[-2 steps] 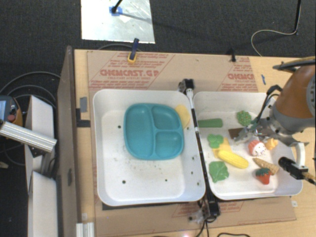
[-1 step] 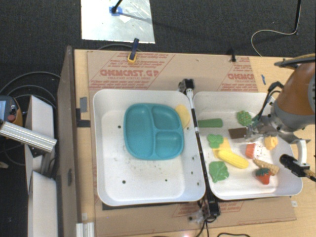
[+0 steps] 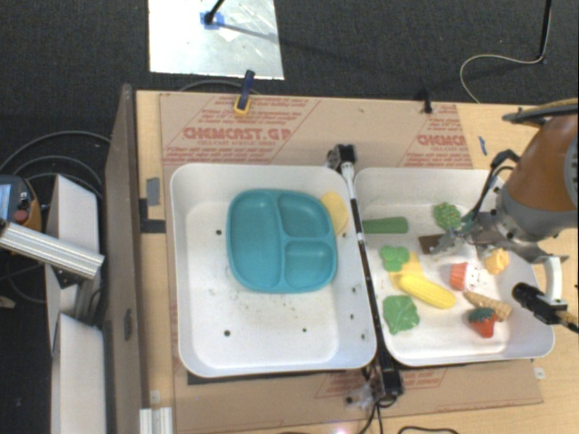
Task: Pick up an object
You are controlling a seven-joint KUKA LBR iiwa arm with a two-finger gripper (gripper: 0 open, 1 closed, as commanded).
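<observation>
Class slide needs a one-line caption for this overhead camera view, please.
Robot arm reaches over the right bin of toy foods; teal divided plate lies in the left bin.

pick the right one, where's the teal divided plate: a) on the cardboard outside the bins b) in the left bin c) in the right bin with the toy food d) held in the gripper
b, the teal divided plate lies flat on the floor of the left bin, while the toy corn and other toy food sit in the right bin.
</observation>
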